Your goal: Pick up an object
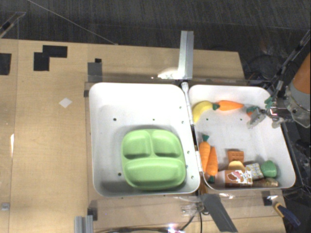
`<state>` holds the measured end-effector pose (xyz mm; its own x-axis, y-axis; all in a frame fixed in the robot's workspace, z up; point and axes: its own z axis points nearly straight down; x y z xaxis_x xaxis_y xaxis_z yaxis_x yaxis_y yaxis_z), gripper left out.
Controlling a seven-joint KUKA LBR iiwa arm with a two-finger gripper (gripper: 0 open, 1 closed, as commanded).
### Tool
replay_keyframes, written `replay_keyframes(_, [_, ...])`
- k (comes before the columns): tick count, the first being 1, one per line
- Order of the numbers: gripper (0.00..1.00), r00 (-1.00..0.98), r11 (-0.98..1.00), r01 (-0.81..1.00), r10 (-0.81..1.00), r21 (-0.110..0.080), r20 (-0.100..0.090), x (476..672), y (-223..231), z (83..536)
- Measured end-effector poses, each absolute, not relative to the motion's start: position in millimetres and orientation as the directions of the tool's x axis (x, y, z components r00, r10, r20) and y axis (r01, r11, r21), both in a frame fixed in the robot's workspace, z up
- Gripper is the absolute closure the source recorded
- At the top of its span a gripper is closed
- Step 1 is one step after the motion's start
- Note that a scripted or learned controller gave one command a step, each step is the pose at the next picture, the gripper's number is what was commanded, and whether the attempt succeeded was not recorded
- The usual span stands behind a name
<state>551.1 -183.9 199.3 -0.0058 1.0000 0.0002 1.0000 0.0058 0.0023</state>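
My gripper (265,119) hangs over the right side of the right bin (272,144), its two fingers spread apart and nothing between them. Just to its left lies a small red-orange piece (250,111). At the bin's far left are a yellow banana (200,111) and an orange carrot (228,106). Two more carrots (209,159) lie along the left wall. Near the front are a brown toast-like block (235,155), a bottle with a brown label (241,175) and a green round object (269,169).
The left bin (107,130) holds a green divided plate (153,158). A metal post (186,55) stands behind the seam between the bins. Bare white floor lies in the middle of the right bin, below the gripper.
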Motion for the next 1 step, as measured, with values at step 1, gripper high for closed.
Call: replay_keyframes(1, [0.0,0.081,-0.081,0.997,0.997,0.005,0.0,584.4,-132.5,95.0])
